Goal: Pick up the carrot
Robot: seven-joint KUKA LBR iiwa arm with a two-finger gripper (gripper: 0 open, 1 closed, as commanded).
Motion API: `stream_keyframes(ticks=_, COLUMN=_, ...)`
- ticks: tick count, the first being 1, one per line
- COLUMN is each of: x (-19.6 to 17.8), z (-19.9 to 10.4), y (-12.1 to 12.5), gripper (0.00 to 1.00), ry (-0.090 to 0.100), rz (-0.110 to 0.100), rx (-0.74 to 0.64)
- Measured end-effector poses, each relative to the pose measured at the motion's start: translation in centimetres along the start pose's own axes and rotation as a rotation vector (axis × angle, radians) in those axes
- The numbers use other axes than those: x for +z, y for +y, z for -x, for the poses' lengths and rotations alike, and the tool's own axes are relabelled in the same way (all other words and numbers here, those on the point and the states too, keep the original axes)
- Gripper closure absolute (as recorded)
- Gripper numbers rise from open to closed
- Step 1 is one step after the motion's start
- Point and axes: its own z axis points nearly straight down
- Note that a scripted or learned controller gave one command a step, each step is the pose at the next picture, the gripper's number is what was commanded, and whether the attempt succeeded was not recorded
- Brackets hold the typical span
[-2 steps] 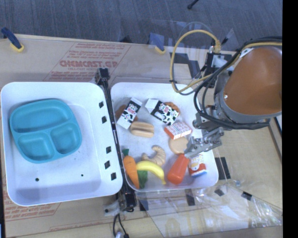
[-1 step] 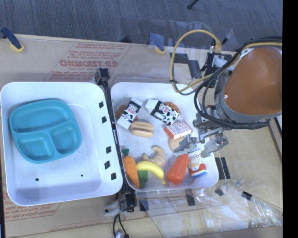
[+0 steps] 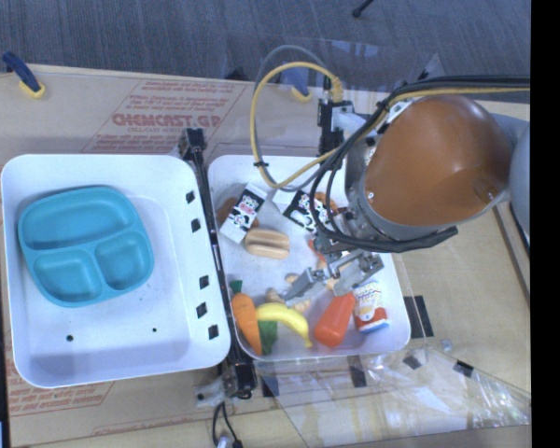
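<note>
The carrot is orange with a green top and lies at the front left of the right bin, next to a yellow banana. My gripper hangs over the middle of that bin, to the right of the carrot and slightly behind it, clear of it. Its fingers stand open with nothing between them. The big orange wrist band hides the bin's right rear part.
A hot-dog bun, a small milk carton, a red-orange piece and a small cup share the right bin. In the left bin sits a blue divided plate. Yellow cable loops behind.
</note>
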Motion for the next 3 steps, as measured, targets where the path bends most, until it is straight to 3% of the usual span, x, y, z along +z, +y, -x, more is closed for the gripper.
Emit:
stream_keyframes(ticks=1, x=6.9, z=6.4, y=-2.8, gripper=0.00, ry=-0.005, rz=0.008, rx=0.019)
stream_keyframes(ticks=2, x=6.5, z=-0.4, y=-3.9, gripper=0.00, ry=0.003, rz=-0.001, rx=0.158)
stream_keyframes(ticks=3, x=6.5, z=6.5, y=-6.9, gripper=0.00, ry=-0.002, rz=-0.002, rx=0.177)
